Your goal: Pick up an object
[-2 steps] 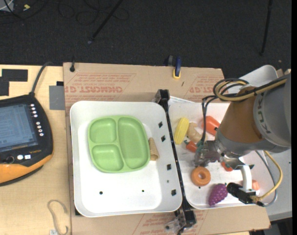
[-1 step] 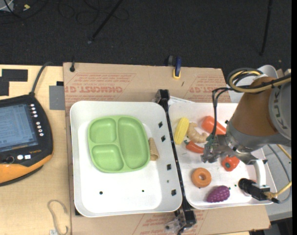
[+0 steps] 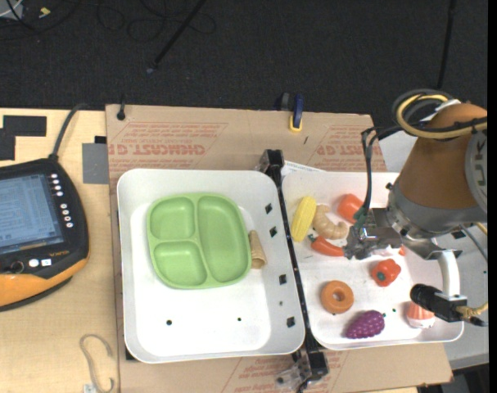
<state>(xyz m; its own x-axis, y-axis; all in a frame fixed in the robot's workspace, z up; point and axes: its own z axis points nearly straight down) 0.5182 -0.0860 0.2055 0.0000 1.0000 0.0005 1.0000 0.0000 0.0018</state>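
The right bin (image 3: 314,318) holds several toy foods: a yellow corn cob (image 3: 304,218), an orange piece (image 3: 348,206), a pale tan piece (image 3: 331,224), a red-orange chili (image 3: 326,247), a small red pepper (image 3: 386,273), a brown doughnut (image 3: 338,296), purple grapes (image 3: 364,325) and a pink-and-white piece (image 3: 417,315). My gripper (image 3: 357,240) hangs low over the middle of this bin, right beside the chili's right end and the tan piece, left of the red pepper. The wrist hides its tips.
The left bin (image 3: 150,318) carries a green divided plate (image 3: 197,240), with a tan cone-like toy (image 3: 257,250) at its right side. A teach pendant (image 3: 27,228) lies on the bench at far left. A clamp (image 3: 295,115) sits at the cardboard's back edge.
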